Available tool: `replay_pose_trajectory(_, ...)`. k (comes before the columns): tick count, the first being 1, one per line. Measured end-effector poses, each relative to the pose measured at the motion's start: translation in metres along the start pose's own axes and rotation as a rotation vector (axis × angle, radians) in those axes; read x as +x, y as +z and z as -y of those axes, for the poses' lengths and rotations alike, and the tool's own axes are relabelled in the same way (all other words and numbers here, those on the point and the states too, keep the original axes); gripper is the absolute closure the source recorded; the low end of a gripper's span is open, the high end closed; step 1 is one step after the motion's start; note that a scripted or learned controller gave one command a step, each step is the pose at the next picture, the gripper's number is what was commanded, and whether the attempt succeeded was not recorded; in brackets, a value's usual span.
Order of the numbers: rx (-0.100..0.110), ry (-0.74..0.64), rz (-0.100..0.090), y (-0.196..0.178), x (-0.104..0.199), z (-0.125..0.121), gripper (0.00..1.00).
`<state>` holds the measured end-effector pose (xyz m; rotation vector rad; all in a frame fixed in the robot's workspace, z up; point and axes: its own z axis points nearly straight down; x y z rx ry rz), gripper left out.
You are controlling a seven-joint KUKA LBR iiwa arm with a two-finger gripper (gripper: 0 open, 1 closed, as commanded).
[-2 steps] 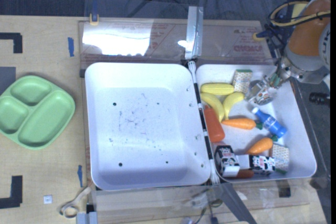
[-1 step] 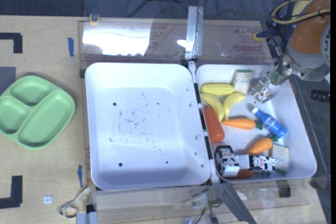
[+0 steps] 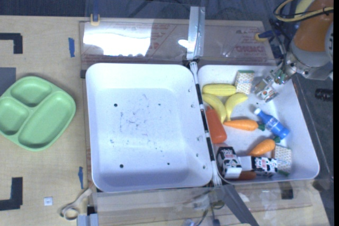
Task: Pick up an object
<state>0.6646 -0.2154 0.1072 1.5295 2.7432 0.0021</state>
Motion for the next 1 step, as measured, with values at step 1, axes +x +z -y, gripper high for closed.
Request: replay_pose_trajectory(1, 0.004, 0.187, -0.002, -0.0715, 0.0441, 0.0134, 1.0)
